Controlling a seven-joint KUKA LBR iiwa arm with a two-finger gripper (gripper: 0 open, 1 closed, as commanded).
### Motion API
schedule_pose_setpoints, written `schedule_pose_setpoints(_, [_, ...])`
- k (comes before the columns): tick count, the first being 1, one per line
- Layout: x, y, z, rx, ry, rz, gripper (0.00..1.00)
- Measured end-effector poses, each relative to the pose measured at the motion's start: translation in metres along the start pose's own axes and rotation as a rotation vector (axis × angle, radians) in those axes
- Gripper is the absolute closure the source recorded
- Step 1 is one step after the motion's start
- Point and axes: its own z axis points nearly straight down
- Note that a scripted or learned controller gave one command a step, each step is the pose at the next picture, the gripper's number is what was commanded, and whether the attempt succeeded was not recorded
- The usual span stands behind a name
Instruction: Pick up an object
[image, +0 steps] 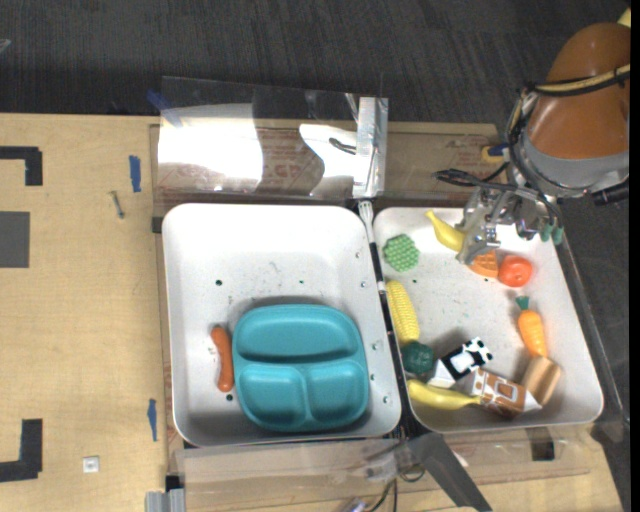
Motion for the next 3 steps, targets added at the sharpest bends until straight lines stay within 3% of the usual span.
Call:
schedule_pose_setpoints(1, [-0.037, 0.026, -0.047, -0.001, 0.006, -0.067, 1.00])
schedule_pose_setpoints(2, [-0.027, 0.010, -0.077, 0.000, 0.005, -0.075, 1.00])
schedule_pose_setpoints(3, [-0.017, 0.016, -0.066, -0.001, 0.015, -0.169, 1.00])
